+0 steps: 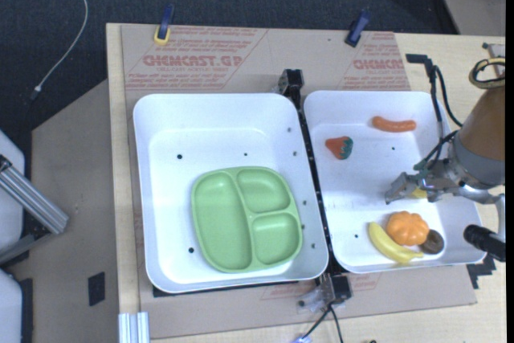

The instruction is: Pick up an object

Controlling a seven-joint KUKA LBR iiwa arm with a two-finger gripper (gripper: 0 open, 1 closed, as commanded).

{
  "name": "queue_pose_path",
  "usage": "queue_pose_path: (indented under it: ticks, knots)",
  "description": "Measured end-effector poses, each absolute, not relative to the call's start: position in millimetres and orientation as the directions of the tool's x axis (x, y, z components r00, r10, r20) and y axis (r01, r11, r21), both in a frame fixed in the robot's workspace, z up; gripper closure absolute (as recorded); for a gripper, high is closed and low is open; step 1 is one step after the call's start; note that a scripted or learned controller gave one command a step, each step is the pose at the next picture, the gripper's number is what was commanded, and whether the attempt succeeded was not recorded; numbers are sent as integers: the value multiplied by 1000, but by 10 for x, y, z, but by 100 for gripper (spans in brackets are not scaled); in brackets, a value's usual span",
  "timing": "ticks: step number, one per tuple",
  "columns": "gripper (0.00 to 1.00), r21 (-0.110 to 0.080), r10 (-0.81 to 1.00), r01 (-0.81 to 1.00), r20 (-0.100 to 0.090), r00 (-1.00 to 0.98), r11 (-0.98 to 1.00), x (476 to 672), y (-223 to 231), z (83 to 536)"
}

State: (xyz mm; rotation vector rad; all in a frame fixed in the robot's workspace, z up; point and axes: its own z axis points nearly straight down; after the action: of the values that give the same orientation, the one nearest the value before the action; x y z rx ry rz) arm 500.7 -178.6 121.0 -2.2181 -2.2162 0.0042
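Orange pumpkin (407, 227) beside banana (388, 243), gripper (405, 189) above

The grey arm (482, 149) reaches in from the right, its wrist angled down-left.

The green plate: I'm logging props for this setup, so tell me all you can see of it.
The green plate is a pale green divided dish, looking like matte plastic, roughly square with rounded corners. Raised ridges split it into three compartments: one long one on the view's left and two smaller ones on the right, with nothing in them. It lies flat, slightly rotated, in the lower middle of the left bin, resting on the bin's floor. It looks close to the bin's near wall, though contact there is unclear.
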Motion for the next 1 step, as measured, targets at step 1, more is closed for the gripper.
queue_pose_path:
  ticks: [1]
  knots:
    - [0, -4, 1000, 1000, 2, 1, -1, 5001, -1781, 824]
